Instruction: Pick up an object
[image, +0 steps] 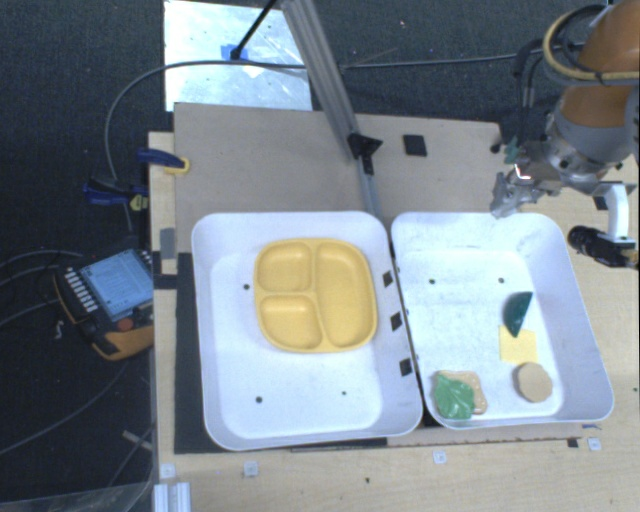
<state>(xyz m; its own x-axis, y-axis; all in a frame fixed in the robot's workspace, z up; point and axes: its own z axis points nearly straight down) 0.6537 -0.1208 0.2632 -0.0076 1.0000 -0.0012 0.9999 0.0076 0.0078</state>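
Two white bins on the table, arm up at the back right

The left bin (230, 400) holds a yellow tray (315, 295) with three parts. The right bin (440, 240) holds a dark green piece (517, 312), a yellow square (517, 346), a round tan thing (533, 382), and a green thing on a tan slice (458, 395). The gripper (510, 195) hangs over the right bin's back edge.

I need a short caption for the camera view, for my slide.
Gripper above right bin's far rim; yellow tray in left bin.
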